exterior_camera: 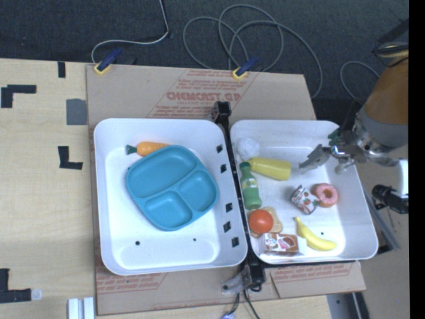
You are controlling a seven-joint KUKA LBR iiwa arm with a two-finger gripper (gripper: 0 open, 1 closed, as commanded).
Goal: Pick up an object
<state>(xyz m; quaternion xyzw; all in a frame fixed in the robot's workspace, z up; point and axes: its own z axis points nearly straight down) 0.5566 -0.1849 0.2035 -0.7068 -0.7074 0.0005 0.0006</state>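
A dark carpet [80, 12] lies beyond the bench, with grey cables [232, 35] looped on it. Brown cardboard [192, 92] covers the light wood benchtop [36, 178], which bears black marks [66, 158].

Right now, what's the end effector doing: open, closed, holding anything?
End effector: open, fingers spread, holding nothing, above the right shallow white bin near the yellow plastic bottle.

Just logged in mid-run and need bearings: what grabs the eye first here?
The big blue divided plastic plate in the left white bin, an orange toy carrot at its upper edge. The right white bin holds a clutter of toy food, with the gripper above its upper right.
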